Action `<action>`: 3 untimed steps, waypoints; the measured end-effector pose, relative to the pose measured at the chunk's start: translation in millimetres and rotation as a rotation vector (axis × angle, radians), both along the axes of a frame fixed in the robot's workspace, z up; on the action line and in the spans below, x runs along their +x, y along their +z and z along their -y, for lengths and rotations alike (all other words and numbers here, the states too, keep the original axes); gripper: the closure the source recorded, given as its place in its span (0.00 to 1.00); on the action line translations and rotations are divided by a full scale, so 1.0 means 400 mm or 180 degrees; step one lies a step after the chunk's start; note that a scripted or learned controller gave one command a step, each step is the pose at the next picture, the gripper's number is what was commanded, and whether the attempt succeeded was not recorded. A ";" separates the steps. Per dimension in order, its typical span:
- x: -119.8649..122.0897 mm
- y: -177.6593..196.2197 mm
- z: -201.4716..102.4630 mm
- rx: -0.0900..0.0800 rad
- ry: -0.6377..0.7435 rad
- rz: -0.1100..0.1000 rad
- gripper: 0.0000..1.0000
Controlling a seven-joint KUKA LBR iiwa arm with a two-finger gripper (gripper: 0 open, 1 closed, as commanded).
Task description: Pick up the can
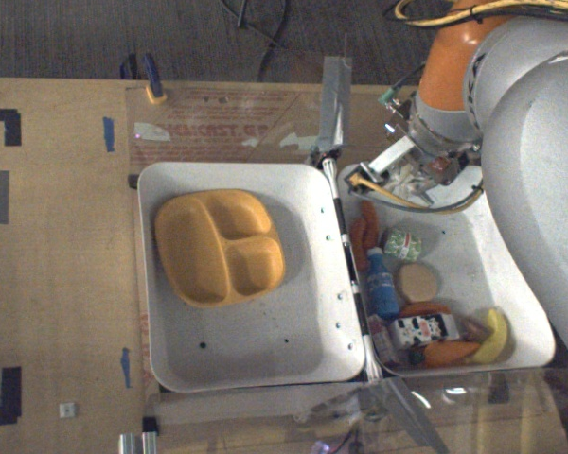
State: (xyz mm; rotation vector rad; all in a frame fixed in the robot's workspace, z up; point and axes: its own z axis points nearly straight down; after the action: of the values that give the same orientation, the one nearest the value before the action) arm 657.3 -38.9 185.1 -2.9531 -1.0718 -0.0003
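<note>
With the gripper (412,173) hovering at the right bin's (528,296) far end, finger state we cannot tell, we should descend onto the small green-and-white metal can (403,245) lying on its side just beside the blue plastic bottle (382,288), avoiding the neighbours.

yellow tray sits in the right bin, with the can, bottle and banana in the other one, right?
Not quite. The camera view shows the yellow tray in the left bin, not the right one. The can, bottle and banana do lie in the other bin, the right one, where the gripper hangs above its far end.
</note>
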 end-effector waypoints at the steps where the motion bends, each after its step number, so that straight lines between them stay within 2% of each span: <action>1: 0.000 -0.001 -0.001 0.0000 0.0000 -0.0003 0.00; 2: -0.166 -0.223 0.158 0.0003 -0.0213 -0.0012 0.00; 3: -0.165 -0.199 0.159 0.0008 -0.0222 -0.0009 1.00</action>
State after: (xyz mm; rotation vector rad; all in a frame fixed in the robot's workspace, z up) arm 591.3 -102.6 105.6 -2.9854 -0.9672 0.0027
